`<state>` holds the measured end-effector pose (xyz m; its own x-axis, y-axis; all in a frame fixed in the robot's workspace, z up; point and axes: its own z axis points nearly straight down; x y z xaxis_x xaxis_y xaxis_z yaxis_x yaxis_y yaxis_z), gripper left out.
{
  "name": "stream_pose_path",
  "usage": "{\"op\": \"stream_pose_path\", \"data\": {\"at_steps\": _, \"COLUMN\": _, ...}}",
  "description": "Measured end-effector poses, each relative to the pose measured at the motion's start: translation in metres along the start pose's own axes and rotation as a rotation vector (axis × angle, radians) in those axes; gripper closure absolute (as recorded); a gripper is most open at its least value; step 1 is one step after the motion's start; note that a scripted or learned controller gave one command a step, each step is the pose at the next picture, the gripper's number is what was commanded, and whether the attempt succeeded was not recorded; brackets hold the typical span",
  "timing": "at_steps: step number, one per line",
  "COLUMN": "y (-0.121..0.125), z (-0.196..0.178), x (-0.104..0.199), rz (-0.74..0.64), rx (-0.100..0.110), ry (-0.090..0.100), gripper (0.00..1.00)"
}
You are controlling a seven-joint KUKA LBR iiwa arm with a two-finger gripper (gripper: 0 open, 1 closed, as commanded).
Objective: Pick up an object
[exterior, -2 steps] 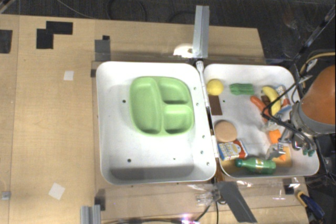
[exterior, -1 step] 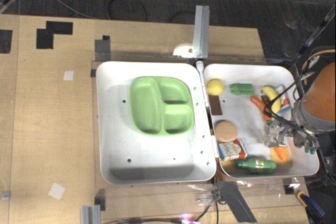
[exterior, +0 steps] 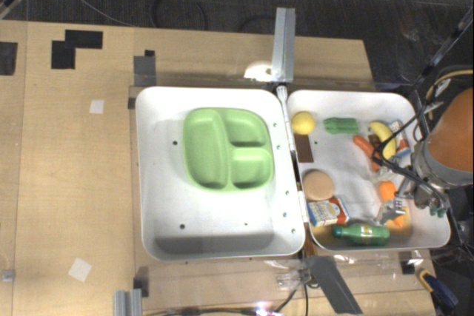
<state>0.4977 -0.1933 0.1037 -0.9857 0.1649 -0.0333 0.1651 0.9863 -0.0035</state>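
Nearest in the right bin (exterior: 437, 237) lies a green bottle (exterior: 361, 234), with a small carton (exterior: 326, 212) just beside it on the left. Jaws (exterior: 391, 212) hang over the bin's right part near orange pieces (exterior: 387, 190); open or closed, I cannot tell. Left bin (exterior: 159, 181) holds a green divided tray (exterior: 227, 148).

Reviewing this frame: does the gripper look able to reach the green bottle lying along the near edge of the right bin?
Probably yes. The gripper hangs just above the green bottle, whose top side is bare; the bin wall and a small carton crowd its sides.
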Motion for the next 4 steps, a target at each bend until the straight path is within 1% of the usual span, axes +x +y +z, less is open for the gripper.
{"op": "stream_pose_path", "data": {"at_steps": 1, "y": -0.001, "z": 0.012, "x": 0.001, "rz": 0.031, "rx": -0.001, "ry": 0.008, "gripper": 0.0}}
{"op": "stream_pose_path", "data": {"at_steps": 2, "y": 0.0, "z": 0.0, "x": -0.002, "rz": 0.024, "rx": -0.001, "ry": 0.0, "gripper": 1.0}}
{"op": "stream_pose_path", "data": {"at_steps": 3, "y": 0.0, "z": 0.0, "x": -0.002, "rz": 0.024, "rx": -0.001, "ry": 0.001, "gripper": 0.0}}
{"op": "stream_pose_path", "data": {"at_steps": 4, "y": -0.006, "z": 0.012, "x": 0.003, "rz": 0.155, "rx": -0.001, "ry": 0.01, "gripper": 0.0}}
